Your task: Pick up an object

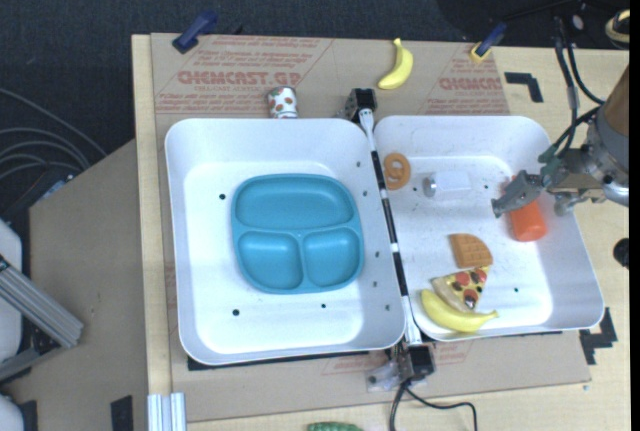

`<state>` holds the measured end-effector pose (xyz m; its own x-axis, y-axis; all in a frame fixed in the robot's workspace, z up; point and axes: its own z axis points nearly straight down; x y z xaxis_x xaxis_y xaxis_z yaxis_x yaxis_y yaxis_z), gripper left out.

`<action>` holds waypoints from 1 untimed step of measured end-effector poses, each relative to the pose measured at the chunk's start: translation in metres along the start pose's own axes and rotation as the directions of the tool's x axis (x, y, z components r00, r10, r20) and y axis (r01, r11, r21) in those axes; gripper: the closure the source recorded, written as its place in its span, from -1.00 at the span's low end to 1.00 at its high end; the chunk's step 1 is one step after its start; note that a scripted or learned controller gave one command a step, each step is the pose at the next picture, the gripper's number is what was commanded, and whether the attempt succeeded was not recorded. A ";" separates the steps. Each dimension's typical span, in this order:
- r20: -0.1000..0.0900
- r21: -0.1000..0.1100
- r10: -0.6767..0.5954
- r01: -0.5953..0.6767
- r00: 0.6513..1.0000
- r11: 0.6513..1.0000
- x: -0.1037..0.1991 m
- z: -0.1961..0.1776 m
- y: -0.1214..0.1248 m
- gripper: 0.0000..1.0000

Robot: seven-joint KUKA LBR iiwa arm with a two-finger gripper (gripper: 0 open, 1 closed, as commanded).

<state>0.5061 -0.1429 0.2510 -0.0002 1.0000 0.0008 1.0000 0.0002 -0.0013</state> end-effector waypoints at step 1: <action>0.000 -0.001 0.001 -0.001 1.000 1.000 0.013 0.166 0.026 -1.00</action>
<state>0.5321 -0.1300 0.0845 0.0003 1.0000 0.0004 1.0000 -0.0003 0.0001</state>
